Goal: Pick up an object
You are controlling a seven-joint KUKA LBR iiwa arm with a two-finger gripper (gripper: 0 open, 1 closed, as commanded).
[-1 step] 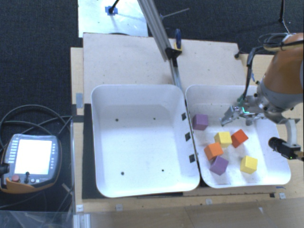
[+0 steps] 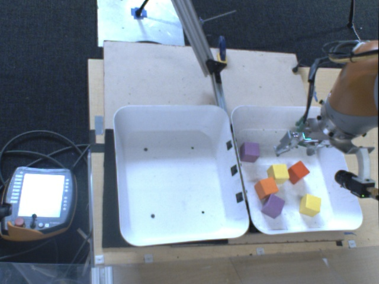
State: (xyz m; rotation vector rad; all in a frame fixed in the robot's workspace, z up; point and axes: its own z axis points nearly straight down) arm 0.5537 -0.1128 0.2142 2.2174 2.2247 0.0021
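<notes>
The right bin (image 2: 254, 114) holds several small cubes: a purple one (image 2: 250, 151) near its left wall, a yellow one (image 2: 278, 172), an orange-red one (image 2: 298, 171), an orange one (image 2: 266, 187), a second purple one (image 2: 273, 205) and a second yellow one (image 2: 310, 204). My gripper (image 2: 286, 145) hangs over the bin's upper middle, reaching in from the right, above and just behind the yellow and orange-red cubes. Its metal fingers point left and down, slightly parted, with nothing between them.
The left bin (image 2: 127, 123) lies beside the right one, with a shared rim carrying black clips. A slanted metal pole (image 2: 192, 25) crosses the board behind the bins. A teach pendant (image 2: 37, 203) rests at the far left.
</notes>
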